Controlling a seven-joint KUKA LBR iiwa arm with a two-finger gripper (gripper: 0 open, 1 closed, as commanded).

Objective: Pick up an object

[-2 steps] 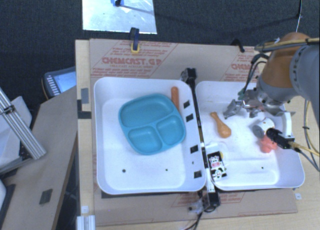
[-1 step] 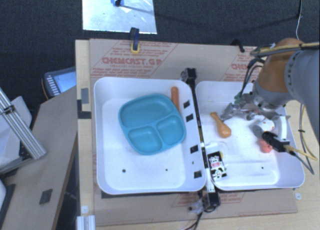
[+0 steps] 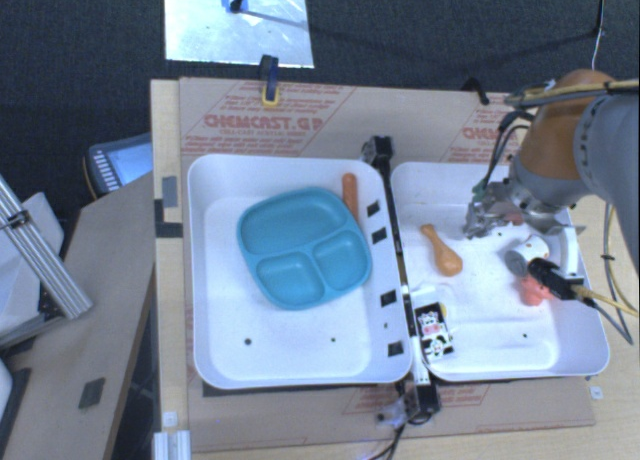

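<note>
Past the small card point(image 3: 431, 329), lower end effector point(image 3: 482, 220), finger state impossible to tell, squarely over orange spoon point(image 3: 441, 250) before closing.

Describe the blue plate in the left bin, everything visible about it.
The blue plate is a light teal, rounded-square divided dish, plastic by its look, with one large compartment and two smaller ones. It lies flat and right side up on the floor of the left bin, turned at an angle to the walls. An orange stick-like object lies at its upper right corner, seemingly touching its rim.
</note>
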